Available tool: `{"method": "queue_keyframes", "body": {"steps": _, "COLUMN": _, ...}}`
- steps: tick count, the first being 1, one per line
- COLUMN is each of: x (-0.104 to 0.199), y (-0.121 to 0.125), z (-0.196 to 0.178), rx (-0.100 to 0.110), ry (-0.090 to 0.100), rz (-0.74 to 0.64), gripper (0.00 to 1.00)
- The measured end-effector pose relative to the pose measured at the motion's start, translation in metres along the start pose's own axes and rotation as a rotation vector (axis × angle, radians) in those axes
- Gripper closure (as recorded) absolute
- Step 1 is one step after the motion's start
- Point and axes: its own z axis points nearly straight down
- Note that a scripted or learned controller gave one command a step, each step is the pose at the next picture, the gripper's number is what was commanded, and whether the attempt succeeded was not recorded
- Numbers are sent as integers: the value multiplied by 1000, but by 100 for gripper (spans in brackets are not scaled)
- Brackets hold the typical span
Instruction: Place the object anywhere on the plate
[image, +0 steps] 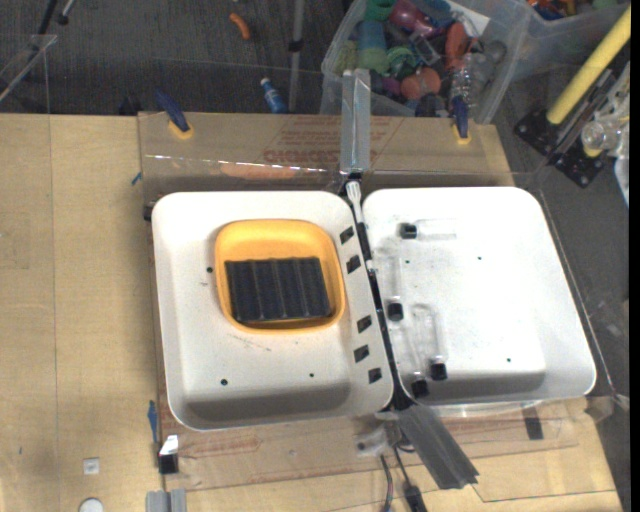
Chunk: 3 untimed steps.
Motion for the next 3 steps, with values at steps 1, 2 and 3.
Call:
{"method": "queue_keyframes", "body": {"steps": 1, "x": -7, "y": -1, "z": 0, "rx": 0, "ry": -2, "rz": -373, "gripper": 100}}
{"method": "queue_keyframes", "body": {"steps": 2, "x": -7, "y": 0, "z": 10, "rx": -4, "ry": 2, "rz": -650, "gripper": 100}}
{"method": "queue_keyframes", "body": {"steps": 3, "x": -7, "y": -1, "z": 0, "rx": -2, "ry": -2, "rz": -994, "gripper": 100}}
